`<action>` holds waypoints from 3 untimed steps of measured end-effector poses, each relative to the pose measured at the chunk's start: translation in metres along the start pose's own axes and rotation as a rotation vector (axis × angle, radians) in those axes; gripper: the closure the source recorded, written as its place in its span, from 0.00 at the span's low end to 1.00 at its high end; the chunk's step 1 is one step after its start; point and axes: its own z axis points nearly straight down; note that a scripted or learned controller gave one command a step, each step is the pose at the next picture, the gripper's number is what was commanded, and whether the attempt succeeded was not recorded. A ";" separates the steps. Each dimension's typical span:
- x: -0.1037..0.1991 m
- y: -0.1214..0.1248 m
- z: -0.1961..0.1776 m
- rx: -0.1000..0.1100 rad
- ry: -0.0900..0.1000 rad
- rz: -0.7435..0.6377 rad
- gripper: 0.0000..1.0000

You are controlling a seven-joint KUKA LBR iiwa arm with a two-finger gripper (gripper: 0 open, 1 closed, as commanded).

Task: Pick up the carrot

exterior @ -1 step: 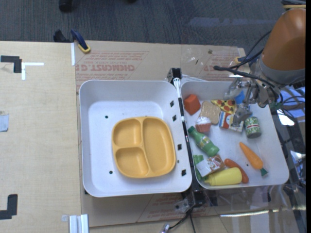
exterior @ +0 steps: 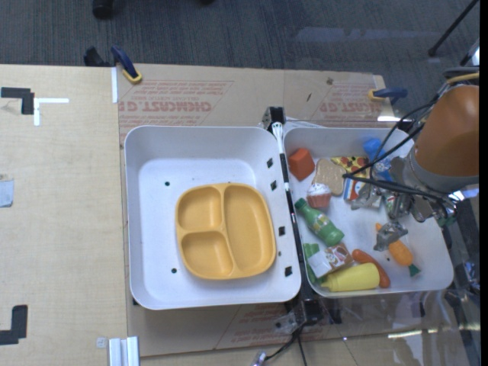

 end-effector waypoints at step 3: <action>0.047 -0.029 0.022 0.005 -0.010 0.180 0.00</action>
